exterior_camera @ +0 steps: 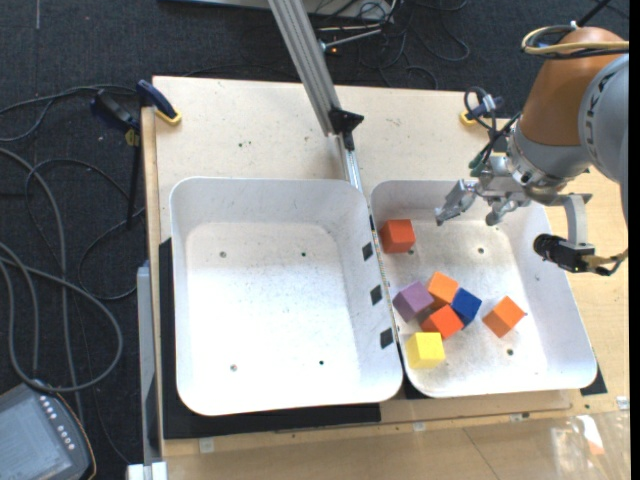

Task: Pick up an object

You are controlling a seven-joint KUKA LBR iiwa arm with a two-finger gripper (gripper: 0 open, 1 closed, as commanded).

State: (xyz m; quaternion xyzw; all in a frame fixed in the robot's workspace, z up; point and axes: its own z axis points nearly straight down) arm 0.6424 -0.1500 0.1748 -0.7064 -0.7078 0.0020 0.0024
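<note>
My gripper (473,208) hangs over the back of the right bin (560,353), its two fingers spread open with nothing between them. An orange-red cube (399,235) lies to its left, near the bin's back left corner. Toward the bin's front sit a purple cube (412,300), an orange cube (443,289), a blue cube (466,306), a red cube (442,320) and a yellow cube (427,349), packed close together. Another orange cube (504,315) lies apart to their right.
The left bin (190,268) stands beside the right one, sharing a middle wall. A slanted metal pole (305,53) runs from the top down to the bins' back junction. Clamps sit at the bench's back corners.
</note>
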